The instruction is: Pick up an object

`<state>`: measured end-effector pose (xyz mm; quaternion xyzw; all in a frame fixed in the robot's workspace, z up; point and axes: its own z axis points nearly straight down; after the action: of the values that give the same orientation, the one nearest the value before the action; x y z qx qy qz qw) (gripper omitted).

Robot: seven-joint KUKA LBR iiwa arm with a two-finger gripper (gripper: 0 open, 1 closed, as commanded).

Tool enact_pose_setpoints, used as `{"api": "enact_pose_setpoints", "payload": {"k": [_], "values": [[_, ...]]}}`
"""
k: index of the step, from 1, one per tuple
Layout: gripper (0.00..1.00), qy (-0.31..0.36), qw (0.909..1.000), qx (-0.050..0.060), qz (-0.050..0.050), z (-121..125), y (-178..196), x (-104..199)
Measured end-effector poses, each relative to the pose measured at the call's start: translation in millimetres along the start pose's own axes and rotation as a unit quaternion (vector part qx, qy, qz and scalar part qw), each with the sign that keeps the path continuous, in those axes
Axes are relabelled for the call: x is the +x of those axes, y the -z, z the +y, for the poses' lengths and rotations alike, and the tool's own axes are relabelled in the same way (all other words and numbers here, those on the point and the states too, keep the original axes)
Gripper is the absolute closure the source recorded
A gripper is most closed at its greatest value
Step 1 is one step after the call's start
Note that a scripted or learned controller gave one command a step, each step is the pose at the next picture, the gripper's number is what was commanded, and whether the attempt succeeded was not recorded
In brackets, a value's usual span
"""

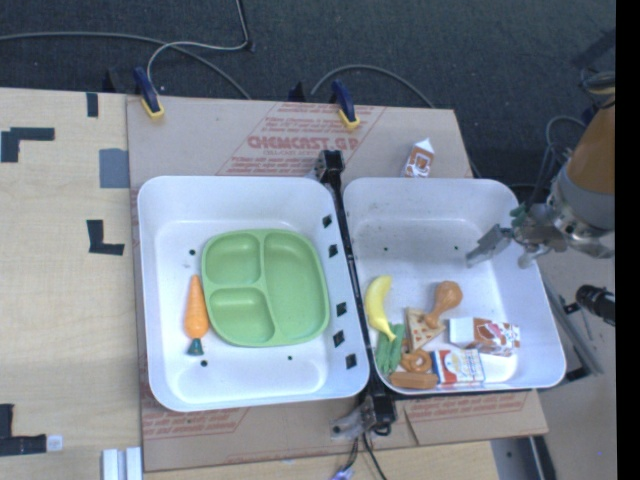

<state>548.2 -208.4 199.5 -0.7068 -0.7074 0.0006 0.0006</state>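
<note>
Behind my two bins, the cardboard sheet (290,143) carries red print reading "CHEMCAST GP"; smaller red lines near it and the little cartons' labels are too small to read

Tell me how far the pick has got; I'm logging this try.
Nothing looks picked yet. The gripper hangs over the right bin, away from the toys: banana, chicken drumstick and cartons still lie at the bin's near end. Descent, grasp and lift remain.
</note>
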Motion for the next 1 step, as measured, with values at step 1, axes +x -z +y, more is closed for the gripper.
{"api": "enact_pose_setpoints", "payload": {"k": [1], "values": [[0.0,0.001,1.0,0.0,0.001,-2.7,-107.3,51.6]]}}
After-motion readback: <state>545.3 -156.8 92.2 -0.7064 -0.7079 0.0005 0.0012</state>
